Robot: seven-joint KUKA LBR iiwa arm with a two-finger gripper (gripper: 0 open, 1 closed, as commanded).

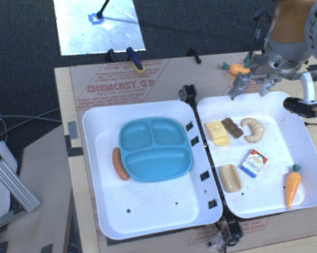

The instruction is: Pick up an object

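Objects counted: right bin (314, 158) six food items; left bin (102, 158) one plate (154, 150), one sausage (119, 163). Gripper (253, 87) seen spread wide, nothing held.

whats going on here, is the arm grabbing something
Not yet. The grey and orange arm's gripper hangs open above the far edge of the right bin, with nothing between its fingers. Below it in that bin lie a croissant, a yellow block, a brown bar, a small carton, a tan piece and a carrot. The left bin holds a blue divided plate with a sausage beside it.
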